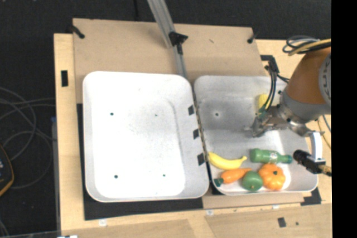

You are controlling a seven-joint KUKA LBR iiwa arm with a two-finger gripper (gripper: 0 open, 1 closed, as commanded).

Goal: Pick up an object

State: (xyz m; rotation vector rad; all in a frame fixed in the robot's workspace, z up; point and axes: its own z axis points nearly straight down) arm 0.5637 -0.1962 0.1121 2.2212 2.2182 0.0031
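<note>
From my camera above the bench, I see the gripper (257,128) low in the right bin (223,98), near its middle. I cannot tell if the claw is released or clenched, and I see no toy in it.

The toys sit in a bunch at the near end of that bin: a yellow banana (226,161), a carrot (232,175), a green pepper (252,181), a small orange pumpkin (273,176) and a green bottle (269,156). Something yellow (261,101) peeks out just behind the wrist.

I think these are light, hard plastic toys, smooth and a bit slippery. The banana looks easiest. I would grab it across its thin middle. The round pumpkin and pepper could pop out of the claw.

The bin floor is flat and white, with low walls. The toys touch each other, so room between them is tight. The left bin (139,131) has lots of space.
</note>
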